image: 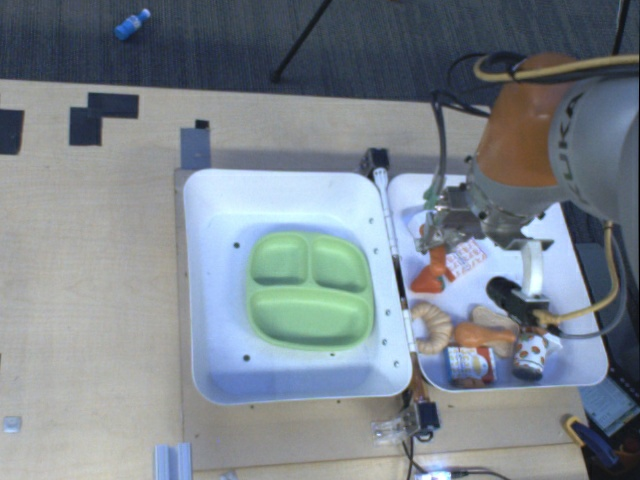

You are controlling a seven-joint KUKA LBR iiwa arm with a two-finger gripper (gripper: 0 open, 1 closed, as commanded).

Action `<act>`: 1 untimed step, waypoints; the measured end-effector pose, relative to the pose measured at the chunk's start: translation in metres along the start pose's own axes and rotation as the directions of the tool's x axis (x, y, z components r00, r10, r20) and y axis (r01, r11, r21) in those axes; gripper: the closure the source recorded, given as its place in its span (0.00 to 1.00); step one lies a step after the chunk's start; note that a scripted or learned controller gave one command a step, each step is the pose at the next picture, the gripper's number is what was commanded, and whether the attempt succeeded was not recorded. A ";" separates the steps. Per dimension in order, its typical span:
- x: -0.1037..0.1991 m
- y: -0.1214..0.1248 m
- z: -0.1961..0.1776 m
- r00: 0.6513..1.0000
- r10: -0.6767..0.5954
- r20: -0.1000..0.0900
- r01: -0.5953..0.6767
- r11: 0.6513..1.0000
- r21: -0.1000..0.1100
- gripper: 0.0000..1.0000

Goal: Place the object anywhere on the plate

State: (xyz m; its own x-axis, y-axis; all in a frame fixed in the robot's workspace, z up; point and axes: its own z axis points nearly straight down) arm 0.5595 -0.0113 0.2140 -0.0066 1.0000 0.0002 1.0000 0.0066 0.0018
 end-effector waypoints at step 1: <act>0.000 0.000 0.000 1.000 0.000 0.000 0.000 1.000 0.000 0.00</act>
State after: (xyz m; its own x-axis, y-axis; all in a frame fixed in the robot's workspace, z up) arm 0.5595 -0.0113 0.2140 -0.0066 1.0000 0.0003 1.0000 0.0066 0.0020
